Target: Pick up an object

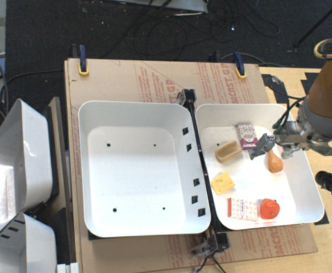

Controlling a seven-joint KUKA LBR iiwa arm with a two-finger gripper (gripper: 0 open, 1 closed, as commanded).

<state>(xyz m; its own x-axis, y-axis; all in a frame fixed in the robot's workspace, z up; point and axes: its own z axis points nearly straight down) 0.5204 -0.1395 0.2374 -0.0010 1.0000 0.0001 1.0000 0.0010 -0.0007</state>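
End effector (264, 145) is seen low over the right bin (308, 209); whether it is open or closed cannot be told. An orange lump (275, 163) lies just beside it, toward the near rim, standing roughly upright.

Bright, even overhead light — soft shadows, mild glare on the white bins (92, 115) — slightly grainy, sharp enough.
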